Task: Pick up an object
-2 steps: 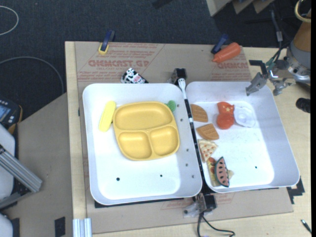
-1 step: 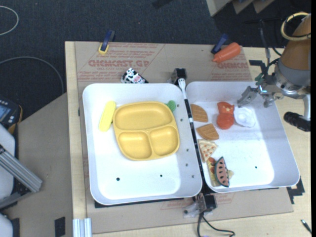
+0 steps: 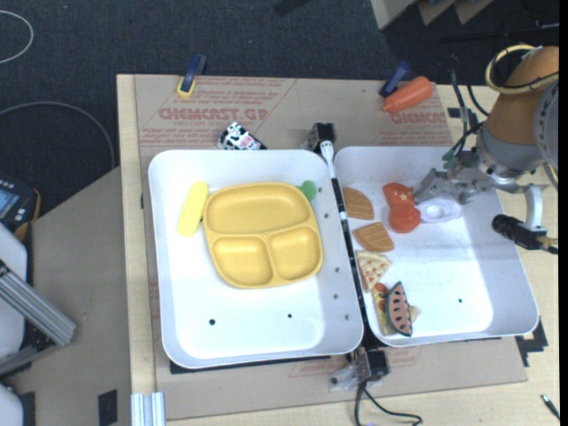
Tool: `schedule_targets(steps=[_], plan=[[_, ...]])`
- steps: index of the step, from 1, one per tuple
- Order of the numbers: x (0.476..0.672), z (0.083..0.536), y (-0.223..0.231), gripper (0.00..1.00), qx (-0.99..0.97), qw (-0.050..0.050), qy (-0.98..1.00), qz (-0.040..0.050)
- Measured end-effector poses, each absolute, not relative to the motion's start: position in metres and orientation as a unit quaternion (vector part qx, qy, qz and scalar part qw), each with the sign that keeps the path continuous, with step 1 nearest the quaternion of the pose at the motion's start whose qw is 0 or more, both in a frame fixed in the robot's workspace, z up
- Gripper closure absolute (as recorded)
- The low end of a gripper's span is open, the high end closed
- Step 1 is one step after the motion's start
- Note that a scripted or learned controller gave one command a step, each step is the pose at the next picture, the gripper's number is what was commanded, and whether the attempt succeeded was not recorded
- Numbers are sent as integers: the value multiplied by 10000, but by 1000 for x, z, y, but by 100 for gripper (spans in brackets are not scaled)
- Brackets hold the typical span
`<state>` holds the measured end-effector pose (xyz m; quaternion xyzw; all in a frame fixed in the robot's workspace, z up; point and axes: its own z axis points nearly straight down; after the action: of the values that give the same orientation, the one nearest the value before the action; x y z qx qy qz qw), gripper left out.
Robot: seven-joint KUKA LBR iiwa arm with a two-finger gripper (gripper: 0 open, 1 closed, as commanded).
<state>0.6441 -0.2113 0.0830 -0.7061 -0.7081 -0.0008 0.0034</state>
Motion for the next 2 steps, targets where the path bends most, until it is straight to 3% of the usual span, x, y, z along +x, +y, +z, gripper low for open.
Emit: schedule_targets(steps=[1, 2], plan=[[645, 97, -213, 100, -7059, -12, -7083, -8], [648, 141, -210, 100, -7066, -37, -7076, -16]])
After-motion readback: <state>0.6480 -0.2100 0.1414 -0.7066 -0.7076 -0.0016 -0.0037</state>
